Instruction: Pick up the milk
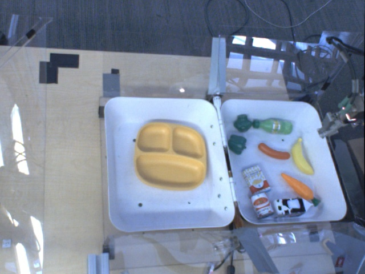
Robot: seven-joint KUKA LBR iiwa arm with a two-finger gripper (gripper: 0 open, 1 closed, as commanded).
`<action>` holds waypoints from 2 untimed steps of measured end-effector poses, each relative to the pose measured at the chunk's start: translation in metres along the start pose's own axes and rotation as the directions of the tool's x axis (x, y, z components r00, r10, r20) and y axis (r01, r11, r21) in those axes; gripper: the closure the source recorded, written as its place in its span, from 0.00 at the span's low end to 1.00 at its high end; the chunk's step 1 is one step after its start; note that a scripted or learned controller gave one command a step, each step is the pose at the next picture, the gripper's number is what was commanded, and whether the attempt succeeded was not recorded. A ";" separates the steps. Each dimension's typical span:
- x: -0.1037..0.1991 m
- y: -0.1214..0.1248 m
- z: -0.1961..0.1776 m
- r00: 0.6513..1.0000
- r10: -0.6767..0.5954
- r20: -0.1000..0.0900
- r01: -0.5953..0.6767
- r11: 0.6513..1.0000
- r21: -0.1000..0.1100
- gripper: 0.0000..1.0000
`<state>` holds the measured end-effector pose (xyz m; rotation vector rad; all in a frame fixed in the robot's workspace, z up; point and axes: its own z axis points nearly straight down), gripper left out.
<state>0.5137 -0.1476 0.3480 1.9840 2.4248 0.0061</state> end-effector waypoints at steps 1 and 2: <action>-0.044 -0.003 0.052 1.000 -0.016 -0.001 0.016 1.000 0.003 1.00; -0.044 0.000 0.040 1.000 -0.022 0.003 0.022 1.000 -0.004 1.00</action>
